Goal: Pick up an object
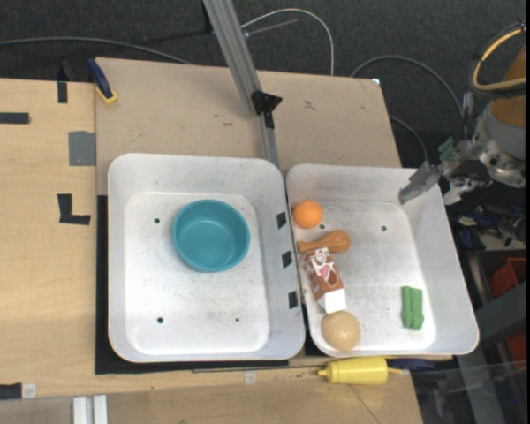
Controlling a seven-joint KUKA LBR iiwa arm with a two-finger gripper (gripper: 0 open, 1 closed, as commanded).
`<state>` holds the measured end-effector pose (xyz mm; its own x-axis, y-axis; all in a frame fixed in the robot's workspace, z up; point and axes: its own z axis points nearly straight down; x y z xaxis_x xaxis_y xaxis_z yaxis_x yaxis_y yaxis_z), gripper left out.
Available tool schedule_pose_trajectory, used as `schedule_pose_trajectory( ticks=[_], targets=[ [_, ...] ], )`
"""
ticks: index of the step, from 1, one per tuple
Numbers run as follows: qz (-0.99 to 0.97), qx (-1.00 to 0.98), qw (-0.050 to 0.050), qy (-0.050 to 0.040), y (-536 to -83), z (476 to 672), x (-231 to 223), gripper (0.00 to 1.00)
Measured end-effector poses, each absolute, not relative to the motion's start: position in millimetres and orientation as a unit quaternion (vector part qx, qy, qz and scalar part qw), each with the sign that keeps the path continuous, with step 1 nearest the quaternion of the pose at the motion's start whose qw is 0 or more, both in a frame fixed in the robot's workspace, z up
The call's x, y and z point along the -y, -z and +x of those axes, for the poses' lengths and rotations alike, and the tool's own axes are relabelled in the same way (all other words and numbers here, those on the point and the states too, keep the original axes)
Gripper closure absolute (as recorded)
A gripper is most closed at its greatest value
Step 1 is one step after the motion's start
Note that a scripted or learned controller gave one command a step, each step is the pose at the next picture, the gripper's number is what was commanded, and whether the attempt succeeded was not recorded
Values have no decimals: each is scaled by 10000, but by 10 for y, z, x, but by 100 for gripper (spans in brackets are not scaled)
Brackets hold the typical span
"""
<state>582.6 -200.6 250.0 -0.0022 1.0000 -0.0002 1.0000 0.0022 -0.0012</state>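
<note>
A tan surface (185, 122) is seen from above, carrying two shallow white bins side by side. In the left bin (128, 263), left of centre in the frame, a teal bowl (212, 234) is placed upright. The right bin (442, 263) lies just beside it, and most of its contents are gathered along its left wall: an orange ball (307, 214) at the top, a brown pear-shaped piece (326, 241) just below it, then a red and white packet (325, 280), and a beige ball (340, 330) at the lower corner. A small green block (412, 307) is set apart near the right wall. A yellow bottle (358, 371) is laid on its side just below the right bin. At the right edge of the frame, the grey claw (419, 185) is held over the bin's upper right corner, well apart from every object; whether it is open or closed cannot be told, and nothing is seen in it.
</note>
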Motion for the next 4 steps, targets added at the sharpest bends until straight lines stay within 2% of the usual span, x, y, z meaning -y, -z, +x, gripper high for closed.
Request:
schedule_pose_trajectory(
  ticks=[1,3,4],
  targets=[
    [-7063,7079,3,-6,-2500,5826,2006,0],
    [-7067,7075,21,-22,-1625,5773,1998,0],
    [-7066,7076,27,-26,-1021,5820,2042,0]
  ],
)
